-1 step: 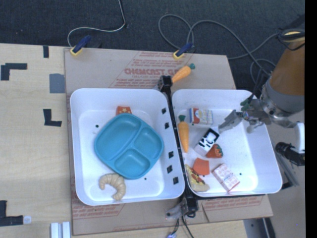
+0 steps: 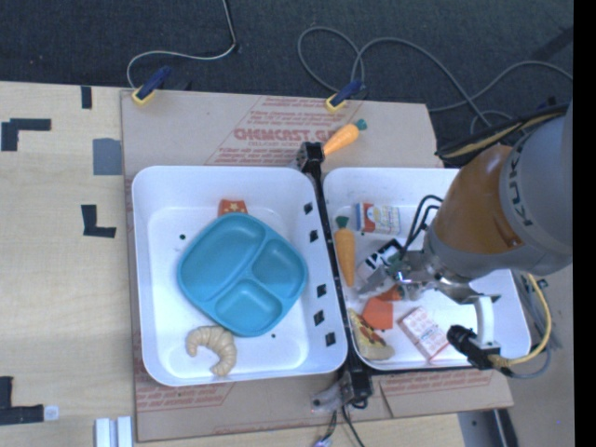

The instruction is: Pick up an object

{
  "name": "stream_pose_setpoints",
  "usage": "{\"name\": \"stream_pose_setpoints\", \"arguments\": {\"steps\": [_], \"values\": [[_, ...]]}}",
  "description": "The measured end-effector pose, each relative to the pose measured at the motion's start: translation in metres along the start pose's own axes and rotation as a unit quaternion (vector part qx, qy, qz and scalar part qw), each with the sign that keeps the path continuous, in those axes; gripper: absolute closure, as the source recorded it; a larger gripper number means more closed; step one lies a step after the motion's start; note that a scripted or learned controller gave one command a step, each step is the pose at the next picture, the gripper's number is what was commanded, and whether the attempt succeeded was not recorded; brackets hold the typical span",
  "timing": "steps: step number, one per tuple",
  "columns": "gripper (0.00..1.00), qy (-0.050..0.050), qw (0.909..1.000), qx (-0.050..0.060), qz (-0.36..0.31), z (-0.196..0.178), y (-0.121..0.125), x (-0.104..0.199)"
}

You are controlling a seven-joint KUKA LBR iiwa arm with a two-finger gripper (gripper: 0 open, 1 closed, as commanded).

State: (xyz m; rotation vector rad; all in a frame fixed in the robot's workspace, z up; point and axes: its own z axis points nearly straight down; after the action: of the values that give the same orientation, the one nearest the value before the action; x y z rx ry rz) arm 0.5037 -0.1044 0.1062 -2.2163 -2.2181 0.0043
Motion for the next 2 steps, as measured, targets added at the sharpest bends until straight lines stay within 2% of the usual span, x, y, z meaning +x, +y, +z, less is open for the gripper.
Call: {"name": "stream_pose_setpoints", "arguments": {"steps": [1,2], "values": [[0.0,-0.002,1.0,-0.007,0.0,0.0198,-0.0176,0.0027],[0.0,-0.004,1.0,-0.007,0.001,0.0197,-0.0177,0.0053]]}}
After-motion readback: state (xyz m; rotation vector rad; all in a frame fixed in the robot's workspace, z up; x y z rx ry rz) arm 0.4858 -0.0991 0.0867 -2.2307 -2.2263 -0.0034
